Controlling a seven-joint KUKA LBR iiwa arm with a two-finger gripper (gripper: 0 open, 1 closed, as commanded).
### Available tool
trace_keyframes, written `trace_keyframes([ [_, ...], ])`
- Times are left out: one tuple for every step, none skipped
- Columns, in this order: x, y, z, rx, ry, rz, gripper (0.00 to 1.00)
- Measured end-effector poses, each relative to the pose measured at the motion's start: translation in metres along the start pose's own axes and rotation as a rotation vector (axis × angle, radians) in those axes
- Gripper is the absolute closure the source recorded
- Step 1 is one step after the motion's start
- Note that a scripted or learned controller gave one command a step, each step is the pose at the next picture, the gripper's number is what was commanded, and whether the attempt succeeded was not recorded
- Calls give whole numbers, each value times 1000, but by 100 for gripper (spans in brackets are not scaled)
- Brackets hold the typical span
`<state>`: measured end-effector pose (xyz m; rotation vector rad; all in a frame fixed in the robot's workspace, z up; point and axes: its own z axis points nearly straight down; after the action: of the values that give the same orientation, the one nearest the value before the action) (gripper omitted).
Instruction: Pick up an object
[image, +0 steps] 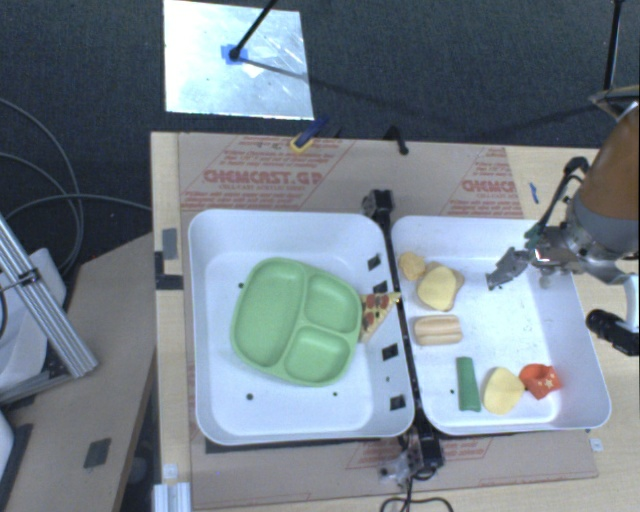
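Position: the pale yellow potato-like piece (438, 288) is seen just left of the gripper (505, 272), apart.
Gripper: grasp state cannot be told.

The arm (612, 190) runs off the right edge, and the pizza slice toy (376, 312) lies partly under the divided plate's (295, 320) rim.

Robotics lab — bench (120, 290), white bins (290, 225), cables (60, 210).
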<state>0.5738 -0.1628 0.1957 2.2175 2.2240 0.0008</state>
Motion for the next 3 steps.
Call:
trace_keyframes([
  [-41,23,116,3,4,1,0],
  [-45,-83,57,2,0,7,0],
  [1,-61,114,2,2,-4,0],
])
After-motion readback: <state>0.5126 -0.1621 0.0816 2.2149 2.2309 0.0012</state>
